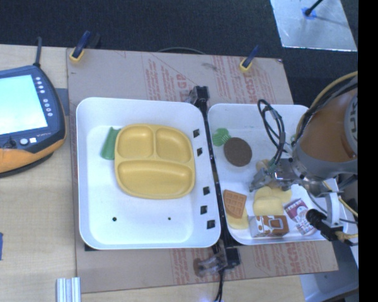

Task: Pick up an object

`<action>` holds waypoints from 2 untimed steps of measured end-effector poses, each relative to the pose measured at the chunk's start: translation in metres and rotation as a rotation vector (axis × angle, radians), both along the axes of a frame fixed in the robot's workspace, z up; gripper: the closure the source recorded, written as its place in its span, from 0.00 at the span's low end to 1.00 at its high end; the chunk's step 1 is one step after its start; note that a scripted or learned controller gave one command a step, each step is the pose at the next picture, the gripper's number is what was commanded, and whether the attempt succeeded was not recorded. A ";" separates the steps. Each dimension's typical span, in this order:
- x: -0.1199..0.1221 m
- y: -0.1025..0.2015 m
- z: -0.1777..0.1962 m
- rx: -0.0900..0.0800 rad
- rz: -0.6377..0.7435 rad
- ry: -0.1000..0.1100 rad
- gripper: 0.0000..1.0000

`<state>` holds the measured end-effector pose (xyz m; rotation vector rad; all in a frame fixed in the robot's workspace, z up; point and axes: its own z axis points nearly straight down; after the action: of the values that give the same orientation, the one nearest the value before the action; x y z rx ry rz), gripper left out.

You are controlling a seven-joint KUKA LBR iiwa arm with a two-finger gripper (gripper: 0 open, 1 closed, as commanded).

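1. A pendant (22,121) lies at the bench's left edge, well apart from both bins, probably parked there out of the arm's way.
2. The left bin (94,225) holds a yellow tray (155,161), lying flat toward its back half. A green piece (109,142) is tucked against the tray's left rim. Nothing here is near the arm.
3. The right bin (239,111) holds the likely targets. A green scrap (220,136) and a brown disc (237,151) sit near its back left corner. A waffle (234,202) lies at its left wall. A yellow block (270,201) and a brown-and-white packet (269,225) crowd the front edge, with a red-and-white wrapper (297,211) just beside them.
4. The arm (327,134) leans in over the right bin's right side, wrist angled down and cable looping above it. The hand (272,174) sits low, just behind the yellow block, which I judge the thing being tried for.
5. Whether the hand is clenched or released I cannot tell; the metal parts blur together, and nothing can be seen held.
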<state>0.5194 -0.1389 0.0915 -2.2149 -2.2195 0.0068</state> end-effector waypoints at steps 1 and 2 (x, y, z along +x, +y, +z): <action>-0.023 -0.078 0.041 -0.005 -0.005 -0.007 0.00; 0.018 0.007 -0.002 0.001 0.009 -0.004 0.00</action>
<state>0.5374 -0.1316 0.0900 -2.2061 -2.2310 0.0015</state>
